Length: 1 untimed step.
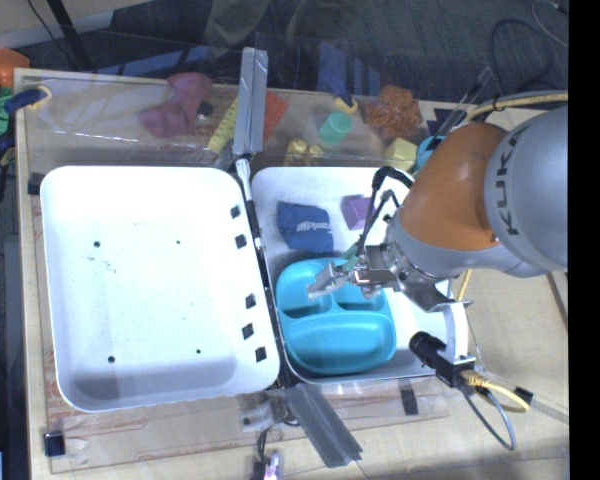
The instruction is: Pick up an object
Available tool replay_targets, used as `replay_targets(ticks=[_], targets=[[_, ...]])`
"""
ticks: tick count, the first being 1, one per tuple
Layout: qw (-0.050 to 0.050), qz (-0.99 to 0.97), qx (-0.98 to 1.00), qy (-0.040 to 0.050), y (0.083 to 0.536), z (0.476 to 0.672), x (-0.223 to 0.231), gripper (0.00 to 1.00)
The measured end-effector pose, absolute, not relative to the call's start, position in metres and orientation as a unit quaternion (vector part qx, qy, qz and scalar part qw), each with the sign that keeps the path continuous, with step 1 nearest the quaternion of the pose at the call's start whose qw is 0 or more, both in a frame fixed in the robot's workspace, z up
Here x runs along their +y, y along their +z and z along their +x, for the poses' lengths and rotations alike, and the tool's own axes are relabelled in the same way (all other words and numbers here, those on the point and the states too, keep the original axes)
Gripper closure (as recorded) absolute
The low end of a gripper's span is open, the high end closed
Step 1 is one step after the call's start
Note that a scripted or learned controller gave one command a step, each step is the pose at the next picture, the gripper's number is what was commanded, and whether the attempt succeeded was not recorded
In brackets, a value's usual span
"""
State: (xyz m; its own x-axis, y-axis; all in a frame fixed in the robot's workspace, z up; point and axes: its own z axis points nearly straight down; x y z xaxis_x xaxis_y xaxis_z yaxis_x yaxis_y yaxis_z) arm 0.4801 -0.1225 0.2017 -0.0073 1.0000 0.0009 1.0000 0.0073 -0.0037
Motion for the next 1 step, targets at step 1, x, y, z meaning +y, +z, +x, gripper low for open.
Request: replay_targets(ticks=[1], targets=[[0.001, -0.703, -0.711, 0.0009, 0.1511, 0.5331, -0.1329, 0.00]])
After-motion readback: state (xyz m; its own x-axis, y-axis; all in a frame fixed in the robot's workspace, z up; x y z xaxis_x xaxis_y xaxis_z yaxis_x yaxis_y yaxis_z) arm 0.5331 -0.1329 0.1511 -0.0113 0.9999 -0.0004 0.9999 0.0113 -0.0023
